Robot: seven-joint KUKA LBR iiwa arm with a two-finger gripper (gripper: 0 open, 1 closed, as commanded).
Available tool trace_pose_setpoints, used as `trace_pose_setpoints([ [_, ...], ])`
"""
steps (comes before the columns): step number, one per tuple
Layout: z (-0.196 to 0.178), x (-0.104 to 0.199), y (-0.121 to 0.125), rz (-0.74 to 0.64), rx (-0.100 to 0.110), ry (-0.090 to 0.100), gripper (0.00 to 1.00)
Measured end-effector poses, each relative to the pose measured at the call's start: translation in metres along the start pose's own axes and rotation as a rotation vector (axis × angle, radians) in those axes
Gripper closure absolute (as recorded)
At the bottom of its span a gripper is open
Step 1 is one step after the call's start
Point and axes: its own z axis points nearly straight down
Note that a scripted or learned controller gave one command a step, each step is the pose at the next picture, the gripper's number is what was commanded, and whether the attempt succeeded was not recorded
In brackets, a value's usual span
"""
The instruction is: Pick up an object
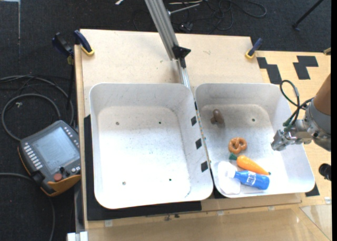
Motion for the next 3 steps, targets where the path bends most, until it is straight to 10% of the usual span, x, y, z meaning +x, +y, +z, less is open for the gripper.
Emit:
trace_pose_setpoints([
  [2,-0.111,0.007,0.004,-0.005,-0.002,-0.001,1.0],
  [3,-0.111,0.068,0.005,-0.01,0.004,0.004,1.0],
])
